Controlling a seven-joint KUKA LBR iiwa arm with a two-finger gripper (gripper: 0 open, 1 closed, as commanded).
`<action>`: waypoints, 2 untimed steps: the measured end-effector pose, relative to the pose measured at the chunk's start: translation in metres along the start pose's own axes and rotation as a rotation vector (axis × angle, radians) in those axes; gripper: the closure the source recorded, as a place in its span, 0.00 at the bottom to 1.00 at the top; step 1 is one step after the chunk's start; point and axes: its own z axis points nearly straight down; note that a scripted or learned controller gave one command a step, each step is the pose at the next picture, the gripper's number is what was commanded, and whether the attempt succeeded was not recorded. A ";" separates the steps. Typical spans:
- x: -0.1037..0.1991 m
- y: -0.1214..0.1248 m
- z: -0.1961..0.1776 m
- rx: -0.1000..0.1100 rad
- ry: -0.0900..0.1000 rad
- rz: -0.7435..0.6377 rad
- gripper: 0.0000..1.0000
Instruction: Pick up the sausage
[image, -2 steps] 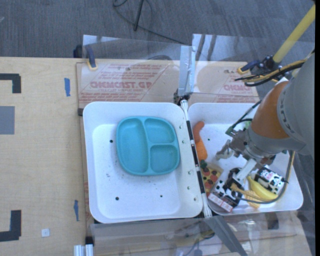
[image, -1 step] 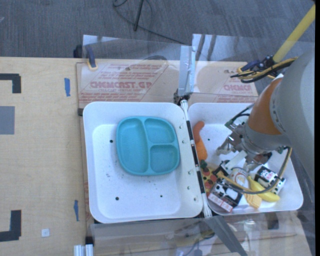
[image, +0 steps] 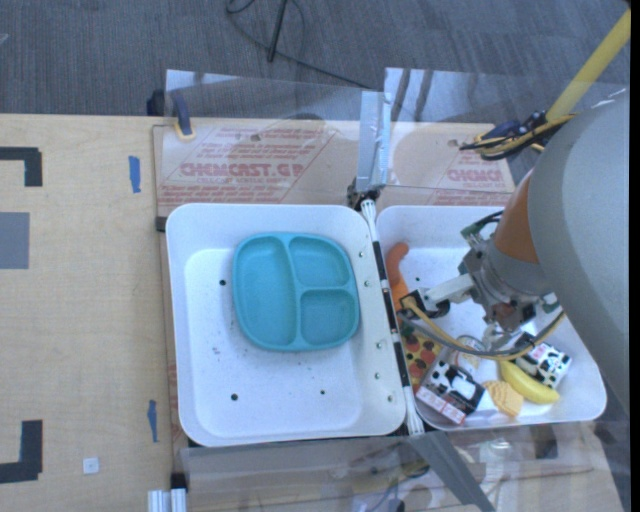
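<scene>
Looming largest at the frame's right, the grey arm (image: 590, 230) hides the gripper (image: 497, 322); its state cannot be told. What may be the sausage (image: 397, 262), an orange piece, is seen at the right bin's (image: 590, 400) upper left, against the wall. Neighbouring clutter, the banana (image: 527, 385) included, could be grabbed instead. Beyond lie a wooden bench (image: 70, 330) and grey carpet (image: 100, 50).
</scene>
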 end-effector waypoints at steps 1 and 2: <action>0.042 0.015 0.001 0.005 -0.007 0.192 0.00; 0.071 0.028 0.002 0.006 -0.002 -0.332 0.00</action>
